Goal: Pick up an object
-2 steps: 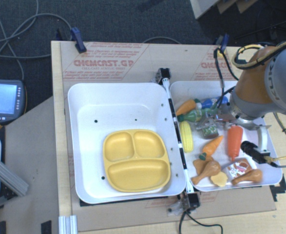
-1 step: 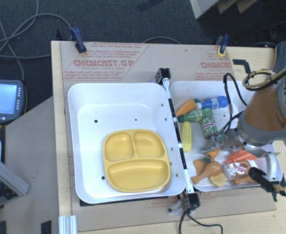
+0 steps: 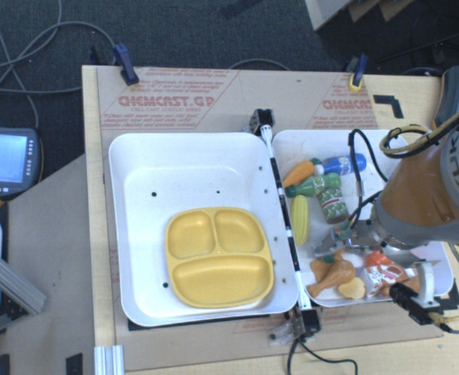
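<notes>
My hand point(image 3: 340, 242) sits low in the right white plastic bin point(image 3: 445, 266), and whether it is wide or narrow I cannot tell, my grey wrist hiding it. Crowded around it lie a yellow toy corn cob point(image 3: 299, 219), an orange toy carrot point(image 3: 298, 173), a green labelled bottle point(image 3: 330, 196), a blue bottle point(image 3: 345, 164) and a tan toy drumstick point(image 3: 331, 275). The left white bin point(image 3: 135, 217) carries a yellow three-compartment plate point(image 3: 217, 256). The desk's cardboard sheet point(image 3: 166, 101) reads "CHEMCAST GP".
</notes>
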Available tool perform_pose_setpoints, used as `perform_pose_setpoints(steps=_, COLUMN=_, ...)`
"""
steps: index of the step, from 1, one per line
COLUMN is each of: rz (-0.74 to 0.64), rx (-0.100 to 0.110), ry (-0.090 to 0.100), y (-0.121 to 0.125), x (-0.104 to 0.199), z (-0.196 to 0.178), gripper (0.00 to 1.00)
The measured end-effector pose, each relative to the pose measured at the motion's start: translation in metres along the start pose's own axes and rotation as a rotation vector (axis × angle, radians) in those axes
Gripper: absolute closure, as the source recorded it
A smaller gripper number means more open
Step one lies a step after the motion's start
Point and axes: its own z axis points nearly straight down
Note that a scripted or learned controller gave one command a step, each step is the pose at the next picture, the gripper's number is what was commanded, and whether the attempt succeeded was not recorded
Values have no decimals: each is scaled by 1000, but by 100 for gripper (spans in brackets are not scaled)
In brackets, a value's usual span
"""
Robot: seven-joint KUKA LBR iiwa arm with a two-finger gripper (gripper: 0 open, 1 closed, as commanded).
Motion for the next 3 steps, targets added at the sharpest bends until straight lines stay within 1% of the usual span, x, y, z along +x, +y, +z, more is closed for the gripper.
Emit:
perform_pose_setpoints(steps=1, rz=0, rx=-3, ry=-1, y=1, x=-13, z=0, gripper=0)
perform_pose_setpoints(steps=2, rz=-2, rx=-4, ry=-1, y=1, x=-14, z=0, gripper=0)
perform_pose_setpoints(steps=3, rz=-2, rx=-10, ry=-7, y=83, x=-43, z=-8, gripper=0)
